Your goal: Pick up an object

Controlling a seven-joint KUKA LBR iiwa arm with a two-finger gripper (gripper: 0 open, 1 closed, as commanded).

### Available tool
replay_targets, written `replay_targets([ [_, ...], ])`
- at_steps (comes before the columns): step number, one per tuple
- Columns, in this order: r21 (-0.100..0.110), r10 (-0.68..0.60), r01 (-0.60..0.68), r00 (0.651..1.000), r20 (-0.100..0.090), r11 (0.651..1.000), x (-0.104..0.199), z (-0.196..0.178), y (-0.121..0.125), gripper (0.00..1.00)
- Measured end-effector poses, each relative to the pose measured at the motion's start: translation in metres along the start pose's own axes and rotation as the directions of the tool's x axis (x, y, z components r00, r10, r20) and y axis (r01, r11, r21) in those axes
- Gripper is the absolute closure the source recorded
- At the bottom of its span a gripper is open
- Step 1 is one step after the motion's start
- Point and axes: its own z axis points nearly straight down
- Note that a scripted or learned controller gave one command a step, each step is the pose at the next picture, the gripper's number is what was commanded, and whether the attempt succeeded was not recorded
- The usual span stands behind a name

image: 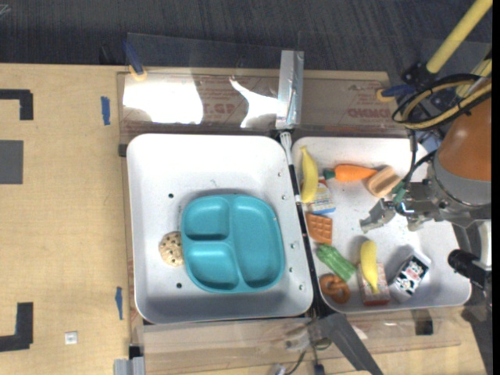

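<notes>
The gripper hangs over the middle of the right bin, reaching in from the right, and its jaws look released: two grey fingers spread toward the left with nothing between them. No object is held. The nearest thing to the jaws is the lower banana, which lies just below and a little left of the fingertips, near but apart from them. Its long axis runs almost up and down in the view, so I judge the jaws must come down and close across its narrow side, not along it. The bread piece and the carrot lie just above the jaws, the carrot with its long axis left to right. Further left, along the bin wall, are the upper banana, an orange waffle-like piece and a green vegetable. A small black and white carton rests below the wrist. In the left bin a teal tray and a cookie lie well apart from the jaws.
</notes>
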Motion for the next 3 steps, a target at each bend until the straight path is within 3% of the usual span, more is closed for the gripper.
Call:
replay_targets([
  [1, 0.002, -0.095, 0.095, 0.995, -0.001, 0.995, -0.018, 0.114, -0.011, 0.00],
  [2, 0.001, -0.095, 0.095, 0.995, -0.001, 0.995, -0.018, 0.106, -0.009, 1.00],
  [3, -0.012, -0.127, 0.127, 0.992, 0.002, 0.992, 0.053, -0.011, 0.021, 1.00],
])
